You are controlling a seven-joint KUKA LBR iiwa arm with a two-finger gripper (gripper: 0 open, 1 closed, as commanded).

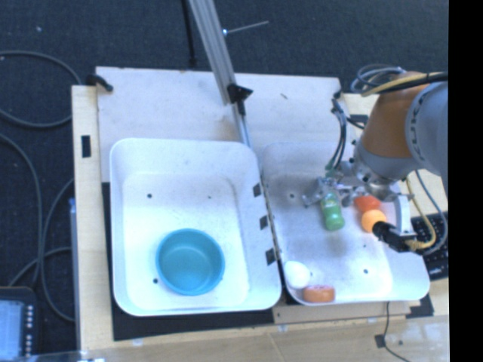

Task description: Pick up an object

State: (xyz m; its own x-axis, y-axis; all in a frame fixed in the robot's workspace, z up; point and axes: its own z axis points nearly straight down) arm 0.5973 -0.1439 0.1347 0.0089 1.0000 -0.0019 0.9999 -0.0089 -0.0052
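In the right bin [355, 281] lies a green bottle-shaped object [333, 216], pointing up-down in the view. My gripper [330, 193] hangs low over its upper end, touching or nearly touching it; the wrist hides the contact. Just right of the green object sit an orange-red piece [367, 201] and an orange ball [372, 219]. A white ball [296, 273] and a flat orange piece [319, 294] rest at the bin's near left corner.
The left bin [136, 164] holds a blue bowl [190, 261] near its front. A slanted metal pole [215, 44] rises behind the bins. The arm's cables [411, 236] trail over the right bin's right edge.
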